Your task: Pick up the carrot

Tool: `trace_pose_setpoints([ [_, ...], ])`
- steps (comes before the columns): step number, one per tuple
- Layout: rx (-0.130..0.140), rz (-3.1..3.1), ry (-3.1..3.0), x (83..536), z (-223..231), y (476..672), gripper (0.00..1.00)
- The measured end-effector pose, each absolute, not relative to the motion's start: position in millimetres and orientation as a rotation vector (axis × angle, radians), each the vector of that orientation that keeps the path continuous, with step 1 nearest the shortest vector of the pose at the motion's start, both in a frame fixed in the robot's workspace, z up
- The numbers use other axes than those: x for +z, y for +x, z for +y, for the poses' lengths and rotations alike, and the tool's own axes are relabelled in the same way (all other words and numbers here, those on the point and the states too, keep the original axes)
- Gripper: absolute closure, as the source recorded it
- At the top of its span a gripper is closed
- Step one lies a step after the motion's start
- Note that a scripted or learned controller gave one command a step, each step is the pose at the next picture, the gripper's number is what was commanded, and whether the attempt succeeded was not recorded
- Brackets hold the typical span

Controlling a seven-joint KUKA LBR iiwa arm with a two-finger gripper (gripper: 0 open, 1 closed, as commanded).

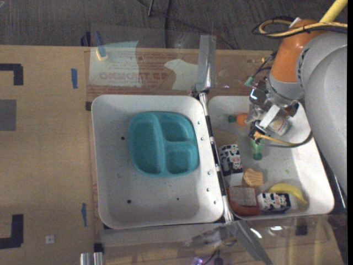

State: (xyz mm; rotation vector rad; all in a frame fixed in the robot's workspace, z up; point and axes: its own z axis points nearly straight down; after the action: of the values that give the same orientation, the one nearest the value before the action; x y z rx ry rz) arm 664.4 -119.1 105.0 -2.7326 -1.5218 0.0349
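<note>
The carrot point(239, 118) is a small orange piece with a green tip pointing left. It lies at the far left of the right bin point(309, 164). My gripper point(257, 125) hangs over the far part of that bin, just right of the carrot and touching or nearly touching its orange end. The wrist hides the gripper's lower end, and nothing can be seen lifted off the bin floor.
The left bin point(110, 197) holds a teal divided plate point(164, 143). In the right bin lie a green stick point(257, 151), a cow-patterned carton point(230, 158), a tan cracker point(253, 176), a brown block point(243, 195), a banana point(290, 191) and a second carton point(274, 202).
</note>
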Motion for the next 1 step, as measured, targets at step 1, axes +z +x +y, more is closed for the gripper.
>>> trace_pose_setpoints([
  [1, 0.021, -1.321, -2.830, 105.6, -144.9, 665.3, 1.00],
])
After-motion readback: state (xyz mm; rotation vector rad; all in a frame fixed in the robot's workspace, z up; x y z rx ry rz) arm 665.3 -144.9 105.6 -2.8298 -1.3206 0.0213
